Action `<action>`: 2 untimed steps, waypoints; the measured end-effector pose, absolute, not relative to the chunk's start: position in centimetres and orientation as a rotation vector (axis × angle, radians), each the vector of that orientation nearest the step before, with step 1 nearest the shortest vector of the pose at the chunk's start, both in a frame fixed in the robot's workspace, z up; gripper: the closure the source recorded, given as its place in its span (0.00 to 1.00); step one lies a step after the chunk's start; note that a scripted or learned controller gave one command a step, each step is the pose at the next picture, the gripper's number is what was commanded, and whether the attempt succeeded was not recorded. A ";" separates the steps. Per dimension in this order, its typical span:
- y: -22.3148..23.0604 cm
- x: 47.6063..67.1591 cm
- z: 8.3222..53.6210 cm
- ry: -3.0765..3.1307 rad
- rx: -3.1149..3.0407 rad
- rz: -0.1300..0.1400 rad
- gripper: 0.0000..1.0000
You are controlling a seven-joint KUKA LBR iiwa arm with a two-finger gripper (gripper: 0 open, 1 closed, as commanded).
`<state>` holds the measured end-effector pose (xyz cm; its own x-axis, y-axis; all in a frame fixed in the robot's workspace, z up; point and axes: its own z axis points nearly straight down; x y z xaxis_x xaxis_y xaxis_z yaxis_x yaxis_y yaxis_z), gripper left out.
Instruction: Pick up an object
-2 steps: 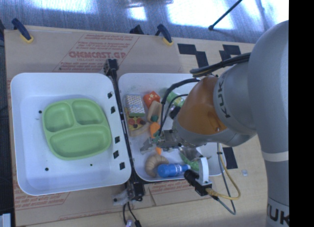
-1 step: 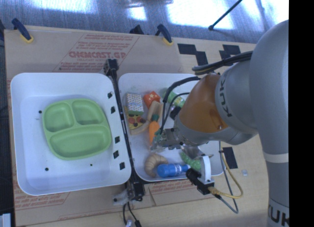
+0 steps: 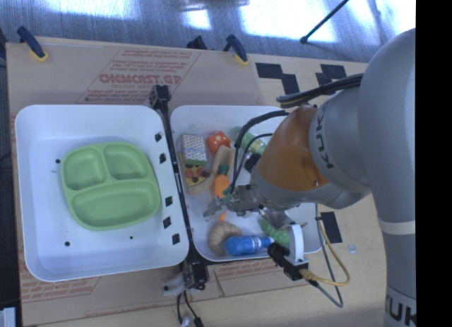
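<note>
Nearest the camera, at the front of the right-hand shallow white bin (image 3: pixel 201 248), a blue plastic bottle (image 3: pixel 247 246) lies on its side with its long axis running left to right, one end pointing toward the bin's right wall. Just left of it and touching or nearly so, a tan croissant-shaped toy (image 3: pixel 223 233) curves with its ends pointing down toward the front rim. A green item (image 3: pixel 280 236) sits just right of the bottle, partly under the arm.

Above these, the two-finger gripper (image 3: pixel 220 207) reaches down into the middle of the bin from the right; whether it is released or clenched cannot be told, since the grey-and-orange wrist hides much of it. An orange carrot-like piece (image 3: pixel 222 184) lies just beside it, long axis roughly near to far.

Farther back stand a small printed box (image 3: pixel 193 150) and a red-orange block (image 3: pixel 218 140).

In the left white bin (image 3: pixel 28 177), well apart, rests a light green divided plastic plate (image 3: pixel 109 184).
</note>
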<state>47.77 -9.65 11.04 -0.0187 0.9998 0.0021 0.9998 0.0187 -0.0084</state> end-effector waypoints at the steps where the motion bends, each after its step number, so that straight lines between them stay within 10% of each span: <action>1: -9.5 49.2 9.1 -2.229 -2.212 0.003 0.00; 2: -9.5 49.2 10.1 -2.236 -2.205 0.005 1.00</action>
